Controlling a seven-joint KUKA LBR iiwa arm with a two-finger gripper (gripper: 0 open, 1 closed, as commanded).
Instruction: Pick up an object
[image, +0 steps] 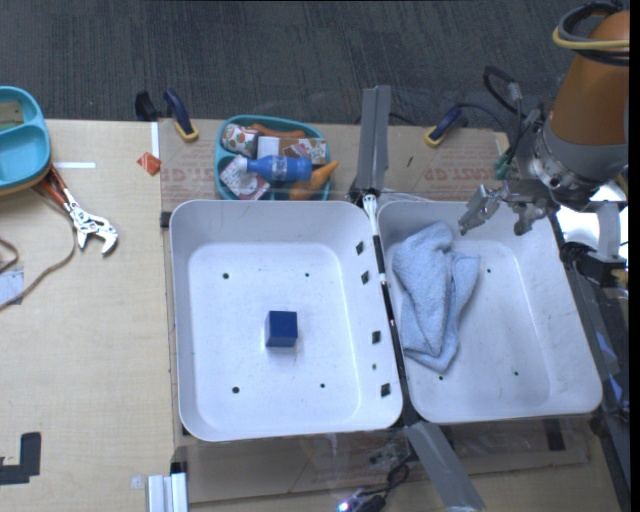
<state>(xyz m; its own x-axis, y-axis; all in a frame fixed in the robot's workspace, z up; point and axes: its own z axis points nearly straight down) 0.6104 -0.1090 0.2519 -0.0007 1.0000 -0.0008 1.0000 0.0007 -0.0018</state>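
You see a tan bench (80, 380) carrying two shallow white bins side by side. The left bin (200, 400) holds a small blue block (282, 328) lying flat near the middle of its floor, well apart from every wall. The right bin (540, 380) holds a crumpled pale blue cloth (435, 290) bunched against its left side, running from the far part of the floor toward the near part.

The arm (592, 100) comes in at the far right, its orange band showing above the grey wrist. Its gripper (502, 210) hangs over the far edge of the right bin, just right of the cloth's far corner. The two fingers stand spread apart with nothing between them, and they look to be clear of the cloth.

Beyond the left bin you find a small light-blue tray (226, 140) packed with assorted small packages, among them a blue-and-white bottle. At the far left edge sits part of a larger light-blue divided tray (25, 160), and just near it a wrench (88, 226) lies on the bench. Clamps (178, 115) grip the far edge of the bench.
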